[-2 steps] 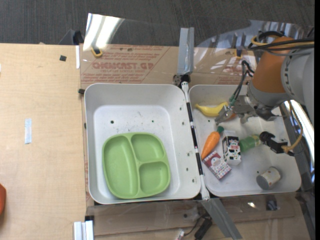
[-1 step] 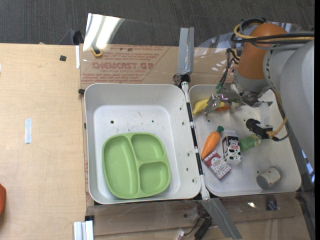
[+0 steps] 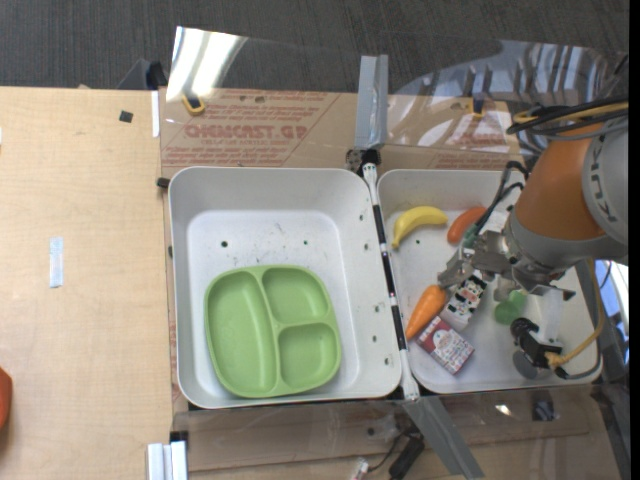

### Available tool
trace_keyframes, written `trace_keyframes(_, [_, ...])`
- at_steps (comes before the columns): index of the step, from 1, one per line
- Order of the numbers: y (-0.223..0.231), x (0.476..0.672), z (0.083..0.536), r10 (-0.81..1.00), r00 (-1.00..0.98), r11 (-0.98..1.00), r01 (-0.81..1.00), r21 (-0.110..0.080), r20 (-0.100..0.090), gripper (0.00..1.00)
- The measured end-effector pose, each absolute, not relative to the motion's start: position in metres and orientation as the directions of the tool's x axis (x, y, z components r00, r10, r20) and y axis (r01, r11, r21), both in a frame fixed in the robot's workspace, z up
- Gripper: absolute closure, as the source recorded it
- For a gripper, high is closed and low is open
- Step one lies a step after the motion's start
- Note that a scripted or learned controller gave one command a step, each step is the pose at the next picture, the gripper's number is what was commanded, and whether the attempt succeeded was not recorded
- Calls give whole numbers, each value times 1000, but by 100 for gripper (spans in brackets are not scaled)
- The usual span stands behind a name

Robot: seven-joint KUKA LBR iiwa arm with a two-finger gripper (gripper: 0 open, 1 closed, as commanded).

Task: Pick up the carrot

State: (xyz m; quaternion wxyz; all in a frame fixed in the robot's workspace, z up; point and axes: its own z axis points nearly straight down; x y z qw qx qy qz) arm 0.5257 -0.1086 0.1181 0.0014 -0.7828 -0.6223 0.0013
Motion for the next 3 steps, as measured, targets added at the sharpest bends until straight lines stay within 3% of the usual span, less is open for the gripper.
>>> trace_keyframes(1, [-101, 478, 90, 999, 39, -39, 999, -4, 1, 0])
trace_keyframes(2, [-102, 478, 99, 999, 43, -43, 999, -5, 0, 100])
trace_keyframes(3, [-75, 597, 223, 983, 185, -185, 983, -2, -3, 100])
